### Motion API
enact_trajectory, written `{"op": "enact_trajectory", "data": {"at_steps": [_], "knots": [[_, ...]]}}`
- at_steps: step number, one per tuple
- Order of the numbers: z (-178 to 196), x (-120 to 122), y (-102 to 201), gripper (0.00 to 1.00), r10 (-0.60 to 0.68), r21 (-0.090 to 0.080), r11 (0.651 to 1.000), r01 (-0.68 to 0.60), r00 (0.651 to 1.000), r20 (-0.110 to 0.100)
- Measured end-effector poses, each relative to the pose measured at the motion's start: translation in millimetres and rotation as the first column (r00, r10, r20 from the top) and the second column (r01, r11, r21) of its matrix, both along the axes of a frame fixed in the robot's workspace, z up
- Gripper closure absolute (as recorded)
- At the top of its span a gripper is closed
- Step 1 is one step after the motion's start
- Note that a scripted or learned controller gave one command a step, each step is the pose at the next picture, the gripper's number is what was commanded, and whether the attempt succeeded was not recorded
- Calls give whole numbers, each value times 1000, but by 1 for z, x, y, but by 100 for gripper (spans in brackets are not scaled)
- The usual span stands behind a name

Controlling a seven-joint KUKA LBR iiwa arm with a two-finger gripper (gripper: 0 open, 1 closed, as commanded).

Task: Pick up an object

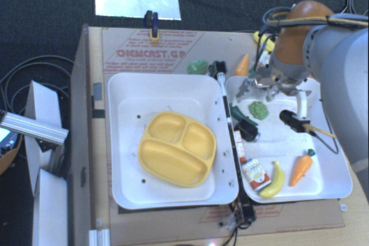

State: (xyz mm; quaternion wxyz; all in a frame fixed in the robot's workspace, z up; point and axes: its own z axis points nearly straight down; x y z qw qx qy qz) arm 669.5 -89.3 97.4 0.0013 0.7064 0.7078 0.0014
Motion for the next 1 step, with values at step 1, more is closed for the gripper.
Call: {"op": "enact_trajectory", "data": {"at_steps": [1], "knots": [[-13,-1,-10,0,-1,-1,1000,1,1000,-2]]}}
